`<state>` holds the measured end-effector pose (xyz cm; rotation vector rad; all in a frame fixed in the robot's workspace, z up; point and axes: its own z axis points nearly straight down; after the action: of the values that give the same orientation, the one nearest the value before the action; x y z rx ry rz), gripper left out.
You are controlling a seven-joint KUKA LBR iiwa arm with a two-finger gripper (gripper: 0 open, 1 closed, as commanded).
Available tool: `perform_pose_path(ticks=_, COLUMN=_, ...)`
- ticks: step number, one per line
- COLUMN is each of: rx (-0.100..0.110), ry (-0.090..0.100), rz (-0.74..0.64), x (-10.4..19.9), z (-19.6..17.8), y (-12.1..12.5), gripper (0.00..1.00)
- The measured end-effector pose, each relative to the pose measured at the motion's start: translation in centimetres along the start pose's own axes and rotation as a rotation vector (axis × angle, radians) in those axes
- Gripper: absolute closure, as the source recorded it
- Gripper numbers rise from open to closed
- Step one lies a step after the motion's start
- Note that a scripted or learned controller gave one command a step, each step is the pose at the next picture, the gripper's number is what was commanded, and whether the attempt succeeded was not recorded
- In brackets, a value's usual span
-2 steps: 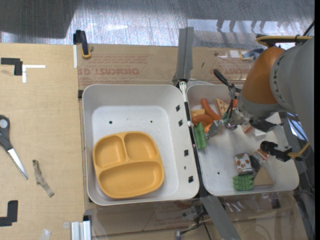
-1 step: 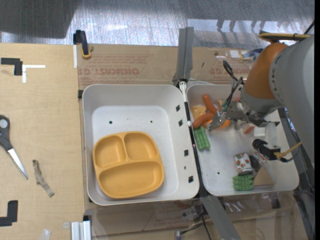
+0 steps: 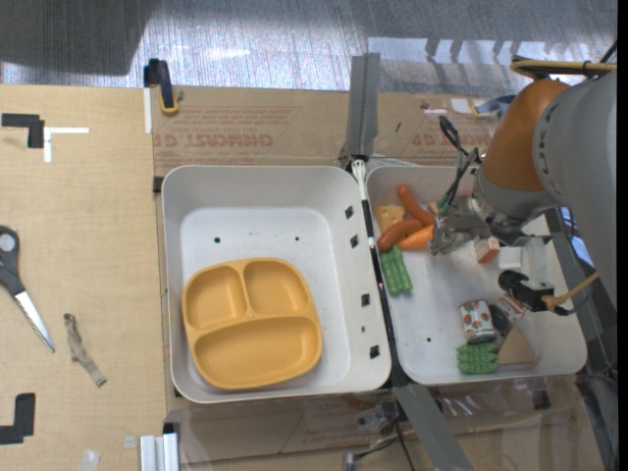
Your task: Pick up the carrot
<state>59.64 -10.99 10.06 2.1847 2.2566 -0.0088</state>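
Left of the gripper (image 3: 444,235), the right bin (image 3: 432,346) holds sausages (image 3: 404,218) and an orange carrot (image 3: 417,236) touching the fingertips; grip unclear. The left bin (image 3: 257,199) holds a yellow divided plate (image 3: 252,321).

Light is bright and even, falling from above. The two white bins (image 3: 265,194) are lit close to washing out, with only soft, short shadows under their rims and beneath the yellow tray (image 3: 253,322). Sharper streaks of glare stripe the grey floor (image 3: 294,27) at the far side. The arm (image 3: 549,135) at the right looks slightly soft, while the tabletop (image 3: 78,263) at the left stays crisp.
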Motion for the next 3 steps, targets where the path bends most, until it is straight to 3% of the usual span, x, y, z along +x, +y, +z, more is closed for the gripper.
perform_pose_path(ticks=1, rx=0.000, ry=0.000, rz=0.000, x=0.0, z=0.0, y=0.0, gripper=0.00)
perform_pose_path(ticks=2, rx=0.020, ry=0.002, rz=0.026, x=0.4, z=0.5, y=3.7, gripper=0.00)
perform_pose_path(ticks=3, rx=0.008, ry=-0.004, rz=0.030, x=0.4, z=-0.4, y=3.9, gripper=1.00)
